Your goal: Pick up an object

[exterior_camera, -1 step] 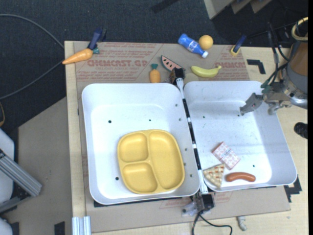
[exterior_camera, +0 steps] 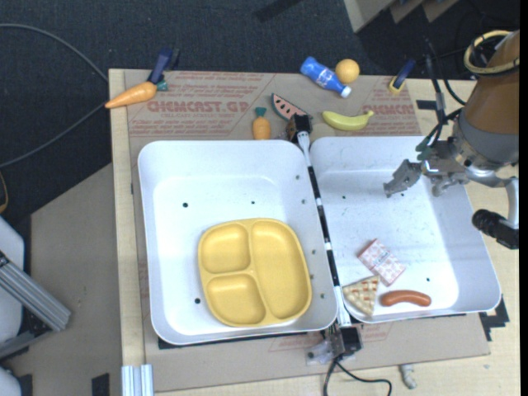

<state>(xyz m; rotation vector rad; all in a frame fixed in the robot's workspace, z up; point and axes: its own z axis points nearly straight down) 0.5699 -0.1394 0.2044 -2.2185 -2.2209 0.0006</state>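
Camera view, tool: the tool (exterior_camera: 421,177) hangs over the upper part of the right bin (exterior_camera: 355,151), fingers spread and released, grasping nothing.
Camera view, targets: pink wafer (exterior_camera: 381,261), waffle piece (exterior_camera: 361,295) and sausage (exterior_camera: 404,299) lie close together at that bin's near edge, well apart from the tool.
Camera view, left bin: a yellow divided plate (exterior_camera: 253,269).
Risk: the crowding could let a finger land on a neighbour, and flat pieces by the wall may slip out.

yellow tray (exterior_camera: 254,280), white bins (exterior_camera: 165,221), red sausage (exterior_camera: 404,299).
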